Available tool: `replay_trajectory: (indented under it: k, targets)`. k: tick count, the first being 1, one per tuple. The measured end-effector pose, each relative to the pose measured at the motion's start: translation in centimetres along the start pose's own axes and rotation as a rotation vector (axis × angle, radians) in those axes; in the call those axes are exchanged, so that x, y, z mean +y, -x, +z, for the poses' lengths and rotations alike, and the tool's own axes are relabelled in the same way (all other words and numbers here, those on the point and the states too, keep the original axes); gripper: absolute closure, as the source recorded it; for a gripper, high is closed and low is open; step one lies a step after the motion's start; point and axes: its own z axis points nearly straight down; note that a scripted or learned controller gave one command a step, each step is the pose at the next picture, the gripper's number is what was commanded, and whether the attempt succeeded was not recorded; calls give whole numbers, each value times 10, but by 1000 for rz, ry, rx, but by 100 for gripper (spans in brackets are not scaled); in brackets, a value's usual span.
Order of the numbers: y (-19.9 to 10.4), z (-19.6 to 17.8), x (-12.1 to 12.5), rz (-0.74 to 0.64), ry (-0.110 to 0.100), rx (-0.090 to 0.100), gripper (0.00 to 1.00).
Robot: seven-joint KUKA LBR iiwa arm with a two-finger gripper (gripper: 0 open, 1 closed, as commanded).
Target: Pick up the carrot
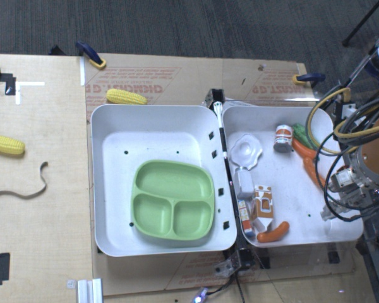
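Carrot crowded by cables and a look-alike

The carrot [306, 155] lies in the right bin [284, 110], just beside the pincer [343, 191] on its bin-centre side, leafy end toward a small can [282, 137]. Whether the pincer is wide or narrow I cannot tell; looping cables [328, 122] tangle around it. Likely risks: the cables drag across the carrot and roll it, a slanted grip slips off its taper, or the program goes for the orange sausage [273, 232] farther from the pincer.
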Motion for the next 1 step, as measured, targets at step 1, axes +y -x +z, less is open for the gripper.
replay_trajectory:
  k: [1]
  targets:
    - [2, -9, -2, 0, -3, -3, 100]
